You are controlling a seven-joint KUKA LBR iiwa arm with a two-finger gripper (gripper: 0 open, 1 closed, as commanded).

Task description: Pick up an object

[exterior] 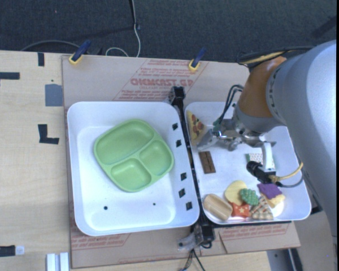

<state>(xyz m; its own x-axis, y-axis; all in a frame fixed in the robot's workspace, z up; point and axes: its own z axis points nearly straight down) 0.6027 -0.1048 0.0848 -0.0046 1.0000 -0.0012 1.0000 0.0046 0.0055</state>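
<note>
**Gripper low in the right bin, chocolate bar just beneath it**

Well, from where I stand the grey arm with its orange band comes in from the right and bends down into the right-hand bin (294,151). Its gripper (213,140) sits low near that bin's left wall, and I cannot tell whether it is parted or closed; the wrist and cabling crowd it too much.

Nearest to it is a small brown chocolate bar (207,162), lying flat on the bin floor just below and slightly left of the gripper tip as I look down. Its long axis runs roughly away from the gripper toward the near edge of the bench, tilted only a little. Up and to the left of the gripper, against the divider, lies a pizza slice (196,126).

Further below and to the right, well apart from the gripper, a heap of toy food (248,201) is clustered in the near corner. Across the divider to the left sits a green divided plate (134,156) in the left bin (82,151).

My guess is that the bar is the likeliest target; a short drop toward it, closing across its narrow width, would suit. Nothing is visibly held.
</note>
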